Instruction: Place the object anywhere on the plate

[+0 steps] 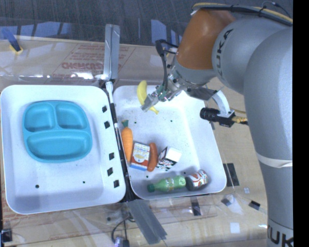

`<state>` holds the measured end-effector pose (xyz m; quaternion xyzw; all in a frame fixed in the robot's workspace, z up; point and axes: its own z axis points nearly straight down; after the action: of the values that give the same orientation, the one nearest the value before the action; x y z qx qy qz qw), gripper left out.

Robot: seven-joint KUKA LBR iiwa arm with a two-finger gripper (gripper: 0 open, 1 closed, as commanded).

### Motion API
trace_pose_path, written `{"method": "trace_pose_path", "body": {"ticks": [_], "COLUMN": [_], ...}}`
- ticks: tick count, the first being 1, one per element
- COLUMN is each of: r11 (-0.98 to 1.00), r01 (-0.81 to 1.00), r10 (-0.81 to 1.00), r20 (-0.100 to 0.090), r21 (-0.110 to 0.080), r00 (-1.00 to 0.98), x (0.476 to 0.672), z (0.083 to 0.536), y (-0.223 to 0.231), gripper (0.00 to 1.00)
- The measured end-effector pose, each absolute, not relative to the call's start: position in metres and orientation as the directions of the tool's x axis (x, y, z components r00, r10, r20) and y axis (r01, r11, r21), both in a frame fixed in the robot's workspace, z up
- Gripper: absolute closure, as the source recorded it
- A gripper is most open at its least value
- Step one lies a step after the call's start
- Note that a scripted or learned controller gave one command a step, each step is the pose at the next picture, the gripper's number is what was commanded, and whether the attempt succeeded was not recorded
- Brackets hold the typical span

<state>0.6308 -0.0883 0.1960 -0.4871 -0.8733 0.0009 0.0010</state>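
Two white bins (20, 199) on bench. Fingers (150, 101) right by banana (142, 92), open or shut hard to tell. Blue plate (56, 130) far left of fingers. Best to grip banana snugly, lift high over the wall.

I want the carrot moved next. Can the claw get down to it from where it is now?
Probably yes. The claw hangs by the banana in the same bin, and the carrot lies bare along the left wall. That wall and the small carton close alongside leave little room.
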Motion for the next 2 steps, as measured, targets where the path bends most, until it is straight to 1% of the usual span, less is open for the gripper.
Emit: {"method": "trace_pose_path", "body": {"ticks": [1, 2], "r11": [0.525, 0.529], "r01": [0.851, 0.849], "r10": [0.851, 0.849], "r20": [0.001, 0.0], "r21": [-0.002, -0.002], "r00": [-0.525, -0.529], "x": [0.631, 0.632], "z": [0.196, 0.206], "y": [-0.088, -0.088], "gripper": [0.0, 1.0]}}
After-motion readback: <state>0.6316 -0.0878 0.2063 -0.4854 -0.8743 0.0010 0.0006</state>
